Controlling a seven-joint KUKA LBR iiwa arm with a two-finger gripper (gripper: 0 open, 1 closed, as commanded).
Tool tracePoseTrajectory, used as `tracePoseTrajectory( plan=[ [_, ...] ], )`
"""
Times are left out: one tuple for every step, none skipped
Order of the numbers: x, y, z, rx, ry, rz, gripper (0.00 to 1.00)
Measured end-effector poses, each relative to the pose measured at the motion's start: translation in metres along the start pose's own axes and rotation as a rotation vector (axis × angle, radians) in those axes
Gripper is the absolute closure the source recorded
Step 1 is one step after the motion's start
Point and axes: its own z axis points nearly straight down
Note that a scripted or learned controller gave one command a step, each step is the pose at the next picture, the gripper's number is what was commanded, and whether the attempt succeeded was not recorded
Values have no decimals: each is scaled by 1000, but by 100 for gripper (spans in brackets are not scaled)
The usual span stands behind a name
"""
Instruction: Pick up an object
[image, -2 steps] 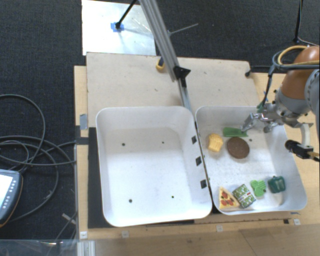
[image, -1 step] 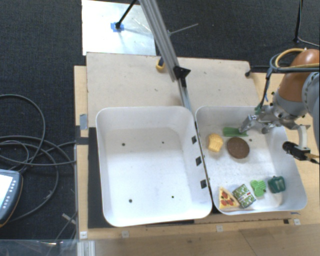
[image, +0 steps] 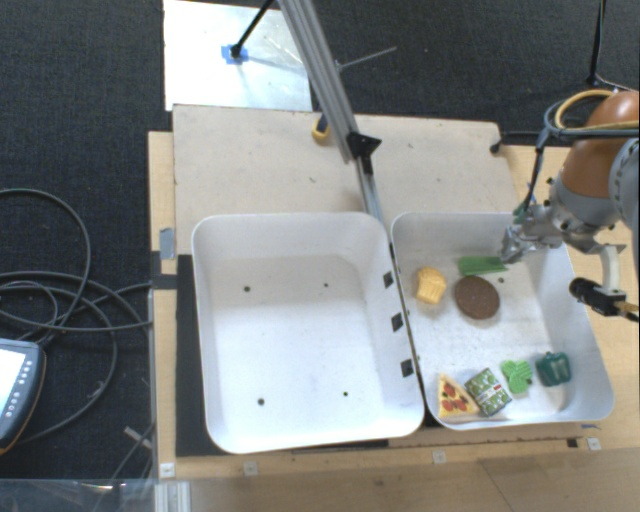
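My arm reaches in from three o'clock, grey with an orange band, and my hand (image: 515, 245) sits low over the far part of the right bin (image: 590, 345), near its back wall. I cannot tell how my hand is set, because it is small and partly hidden by the wrist above it.

A flat green piece (image: 481, 265) lies on the bin floor at about nine o'clock from my hand, its near end touching or almost touching my tip; I cannot tell whether I have hold of it. Just past it, toward seven o'clock, lies a round brown disc (image: 477, 298), and farther toward nine o'clock a small yellow object (image: 431, 286) rests near the wall shared with the left bin (image: 290, 335).

Well apart from my hand, along the near edge of the right bin at six o'clock, sits a row of items: a pizza-slice toy (image: 455, 398), a green patterned box (image: 488, 391), a bright green piece (image: 518, 375), and a dark green object (image: 553, 369).

Both bins rest side by side on the pale surface (image: 260, 165).
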Motion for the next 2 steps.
tracePoseTrajectory(
  plan=[
    [-1, 5, -45, 0, 1, 4, 100],
    [-2, 4, -111, -3, 0, 3, 100]
  ],
)
